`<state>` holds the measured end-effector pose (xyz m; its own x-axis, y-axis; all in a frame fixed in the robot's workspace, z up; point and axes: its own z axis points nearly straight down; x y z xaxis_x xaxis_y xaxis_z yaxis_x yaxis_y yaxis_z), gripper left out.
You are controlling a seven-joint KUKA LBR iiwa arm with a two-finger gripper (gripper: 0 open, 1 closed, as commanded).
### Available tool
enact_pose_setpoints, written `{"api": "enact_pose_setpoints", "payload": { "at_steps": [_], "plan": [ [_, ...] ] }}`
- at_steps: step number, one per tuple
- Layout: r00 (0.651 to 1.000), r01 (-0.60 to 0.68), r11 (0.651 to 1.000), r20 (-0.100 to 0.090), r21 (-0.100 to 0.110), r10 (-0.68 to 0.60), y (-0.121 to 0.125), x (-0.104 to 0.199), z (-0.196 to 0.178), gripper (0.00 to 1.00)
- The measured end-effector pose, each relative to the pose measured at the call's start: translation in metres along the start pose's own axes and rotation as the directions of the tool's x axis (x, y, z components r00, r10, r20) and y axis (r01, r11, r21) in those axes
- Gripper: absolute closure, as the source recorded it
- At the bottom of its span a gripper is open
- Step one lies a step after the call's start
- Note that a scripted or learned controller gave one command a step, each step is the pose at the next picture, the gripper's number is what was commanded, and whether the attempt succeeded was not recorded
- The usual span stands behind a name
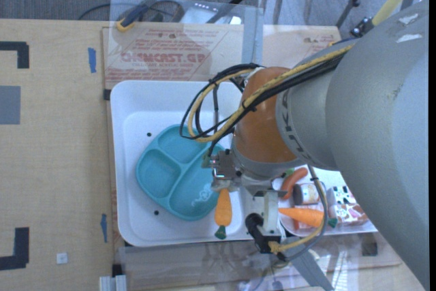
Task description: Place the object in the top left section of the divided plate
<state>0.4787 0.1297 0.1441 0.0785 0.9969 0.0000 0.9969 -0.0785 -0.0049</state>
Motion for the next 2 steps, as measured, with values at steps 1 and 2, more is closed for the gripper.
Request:
{"api": "enact_pose_setpoints", "payload": {
  "at_steps": [1,2],
  "plan": [
    [1.0,0.03,1.0,0.001,-0.004,-0.03,0.066,0.047,-0.077,1.0],
    [0.992,0.129,0.992,0.002,-0.006,-0.129,0.074,0.082,-0.093,1.0]
  ]
}}
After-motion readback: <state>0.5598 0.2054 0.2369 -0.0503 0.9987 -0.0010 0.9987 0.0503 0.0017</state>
